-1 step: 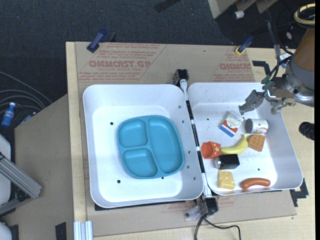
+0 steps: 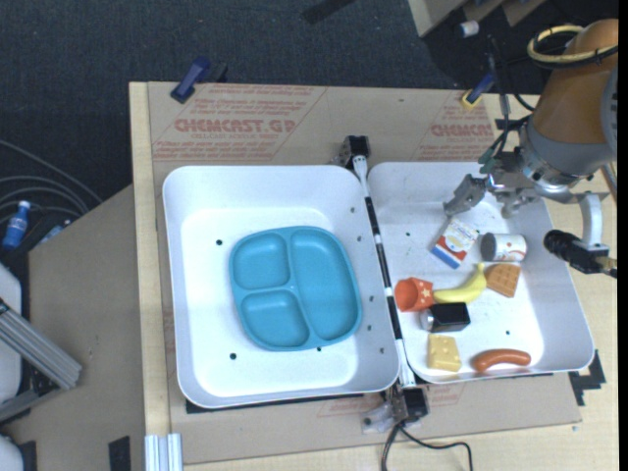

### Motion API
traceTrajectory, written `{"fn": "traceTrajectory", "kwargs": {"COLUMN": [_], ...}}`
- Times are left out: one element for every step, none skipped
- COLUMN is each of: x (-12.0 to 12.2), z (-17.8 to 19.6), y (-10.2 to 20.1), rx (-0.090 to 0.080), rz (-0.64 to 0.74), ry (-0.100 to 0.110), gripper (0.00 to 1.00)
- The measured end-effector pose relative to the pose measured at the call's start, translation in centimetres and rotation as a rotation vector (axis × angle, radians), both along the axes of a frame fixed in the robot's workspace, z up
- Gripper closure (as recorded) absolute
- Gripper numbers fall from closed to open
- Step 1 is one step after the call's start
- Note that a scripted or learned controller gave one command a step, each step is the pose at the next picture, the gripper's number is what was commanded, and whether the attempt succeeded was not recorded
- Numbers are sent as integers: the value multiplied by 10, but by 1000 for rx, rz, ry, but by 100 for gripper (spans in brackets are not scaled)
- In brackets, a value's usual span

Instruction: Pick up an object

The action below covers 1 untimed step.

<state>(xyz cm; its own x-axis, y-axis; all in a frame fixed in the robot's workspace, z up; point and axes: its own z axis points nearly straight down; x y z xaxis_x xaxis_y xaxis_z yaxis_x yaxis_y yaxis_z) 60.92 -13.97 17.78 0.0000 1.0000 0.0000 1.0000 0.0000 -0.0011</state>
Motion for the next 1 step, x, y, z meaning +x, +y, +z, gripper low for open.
{"fn": "traceTrajectory", "kwargs": {"x": [54], "z": [-94], "y": [26], "rx": [1], "rz": [0], "ry": [1], "gripper": [0]}}
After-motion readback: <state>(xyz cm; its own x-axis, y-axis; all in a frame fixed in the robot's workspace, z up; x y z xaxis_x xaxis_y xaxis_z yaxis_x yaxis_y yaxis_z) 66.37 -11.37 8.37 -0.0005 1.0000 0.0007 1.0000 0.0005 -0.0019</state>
